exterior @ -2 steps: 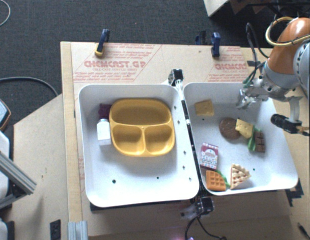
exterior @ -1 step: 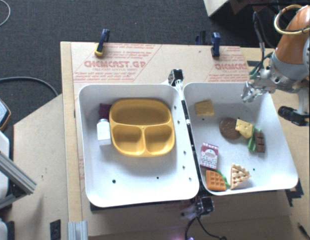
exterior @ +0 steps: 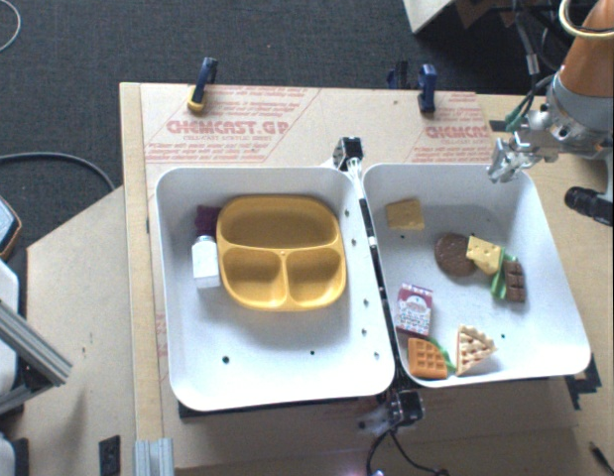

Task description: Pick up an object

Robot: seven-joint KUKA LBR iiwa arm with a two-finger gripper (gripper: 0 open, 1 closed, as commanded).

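My gripper point(exterior: 507, 160) hangs over the far right rim of the right bin point(exterior: 554, 266), under the grey wrist with its orange band. Nothing shows in its grasp. Inside that bin lie a tan cracker square point(exterior: 405, 213), a brown round cookie point(exterior: 452, 254), a yellow cheese wedge point(exterior: 484, 254), a chocolate bar point(exterior: 515, 281) beside a green piece point(exterior: 498, 280), a red and white carton point(exterior: 414, 310), an orange waffle point(exterior: 427, 357) and a pale waffle wedge point(exterior: 474, 348). All of them lie lower and to the left of the gripper.
The left bin point(exterior: 178, 315) holds a yellow divided plate point(exterior: 281, 264), a small white bottle point(exterior: 205, 262) and a purple item point(exterior: 207, 216). Clamps point(exterior: 202, 82) point(exterior: 427, 85) stand on the board behind the bins. A black divider edge point(exterior: 366, 236) runs between the bins.
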